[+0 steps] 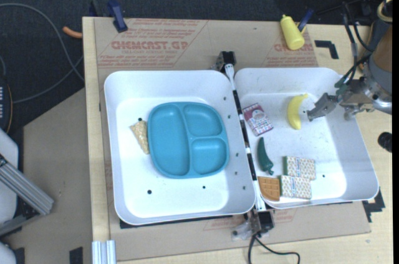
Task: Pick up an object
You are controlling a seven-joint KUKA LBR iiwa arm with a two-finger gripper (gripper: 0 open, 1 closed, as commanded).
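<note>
The bench (187, 38), a pale board with red lettering, carries two white bins side by side: left bin (124, 194), right bin (355, 150). A yellow bottle (291, 32) lies near its back edge.

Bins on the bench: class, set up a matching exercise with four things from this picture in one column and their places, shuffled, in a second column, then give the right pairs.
Things:
1. blue divided plate
2. banana
3. waffle piece
4. yellow bottle

Places:
A. on the bench board, beyond the right bin
B. in the middle of the left bin
C. front left corner of the right bin
D. upper part of the right bin, beside the gripper

Pairs: 1-B, 2-D, 3-C, 4-A
</note>
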